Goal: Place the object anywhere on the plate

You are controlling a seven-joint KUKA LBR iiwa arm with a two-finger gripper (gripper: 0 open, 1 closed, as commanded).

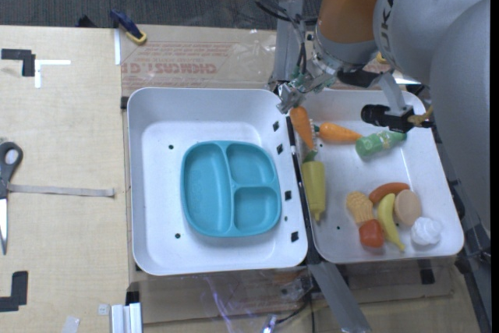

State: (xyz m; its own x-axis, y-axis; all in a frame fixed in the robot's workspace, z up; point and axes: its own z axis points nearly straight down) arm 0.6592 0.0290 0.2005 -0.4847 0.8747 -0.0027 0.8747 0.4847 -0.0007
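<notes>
A teal plate [231, 188] with three compartments lies in the middle of the left white bin [148, 168]. My gripper [290, 96] hangs over the back end of the wall shared by the two bins. Just under its tip an orange toy carrot [302, 129] points toward the front along that wall, its upper end touching or nearly touching the gripper. I cannot tell whether the carrot is held or simply lies there. The plate has nothing on it.
The right bin [429, 168] holds a second carrot [337, 133], a green bottle [380, 143], a yellow-green vegetable [314, 187], corn [359, 207], a tomato [372, 234], a banana [389, 221], an egg [407, 207] and a white piece [426, 232]. Scissors [8, 168] lie at the far left.
</notes>
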